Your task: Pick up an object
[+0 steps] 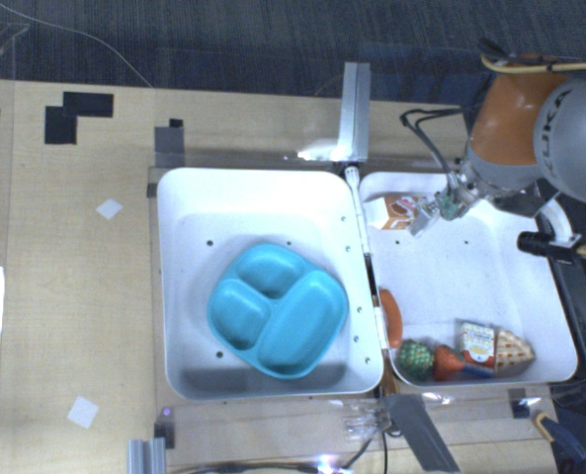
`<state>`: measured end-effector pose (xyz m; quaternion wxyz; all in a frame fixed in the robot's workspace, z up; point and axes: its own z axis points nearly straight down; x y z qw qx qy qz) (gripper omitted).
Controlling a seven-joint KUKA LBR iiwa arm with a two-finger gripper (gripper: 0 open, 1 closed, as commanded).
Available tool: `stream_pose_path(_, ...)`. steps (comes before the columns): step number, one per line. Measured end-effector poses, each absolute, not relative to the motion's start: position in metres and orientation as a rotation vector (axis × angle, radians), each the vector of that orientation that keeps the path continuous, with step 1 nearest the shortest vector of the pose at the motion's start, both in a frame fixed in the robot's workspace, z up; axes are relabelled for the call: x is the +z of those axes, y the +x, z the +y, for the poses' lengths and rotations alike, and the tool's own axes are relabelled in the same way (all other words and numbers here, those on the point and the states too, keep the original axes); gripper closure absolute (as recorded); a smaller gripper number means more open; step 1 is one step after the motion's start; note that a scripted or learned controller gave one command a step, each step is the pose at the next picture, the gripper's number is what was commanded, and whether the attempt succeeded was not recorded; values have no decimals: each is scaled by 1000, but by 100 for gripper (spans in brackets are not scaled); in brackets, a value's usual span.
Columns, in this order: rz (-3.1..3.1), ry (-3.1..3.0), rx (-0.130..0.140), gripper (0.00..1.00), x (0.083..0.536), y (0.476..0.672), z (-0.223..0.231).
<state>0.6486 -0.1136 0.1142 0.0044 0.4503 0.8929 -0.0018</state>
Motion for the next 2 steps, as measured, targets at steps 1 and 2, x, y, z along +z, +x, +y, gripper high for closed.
stream_pose_path(1,2710,1578,3,100,127,651,-95)
stream_pose_path(2,2357,2070,7,100,223,596,-40)
